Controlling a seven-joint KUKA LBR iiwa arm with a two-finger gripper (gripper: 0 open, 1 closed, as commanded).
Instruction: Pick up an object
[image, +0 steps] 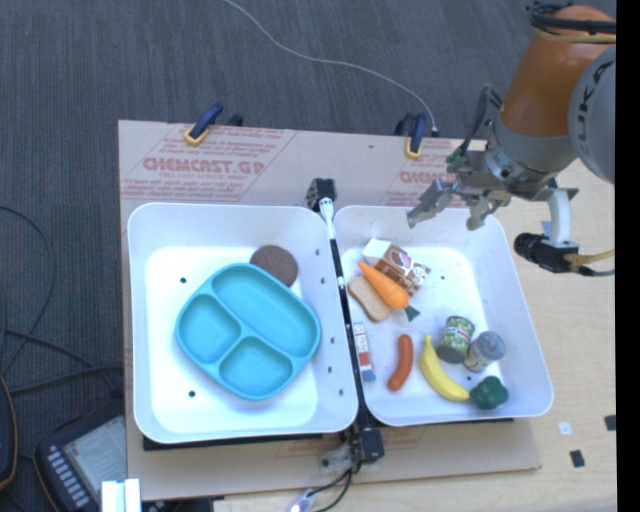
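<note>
Presently, the hand (455, 205) is held spread wide above the right bin (520, 300), gripping nothing. One carrot (385, 284) is laid diagonally, tip upper-left; one banana (438, 372) is noted.

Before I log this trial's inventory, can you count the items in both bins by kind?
Left bin:
Blue divided plate: 1
Brown round patty: 1

Right bin:
Toy foods (carrot, bread slice, sausage, banana, green pepper): 5
Cans: 2
Snack packet: 1

Total: 10
</note>
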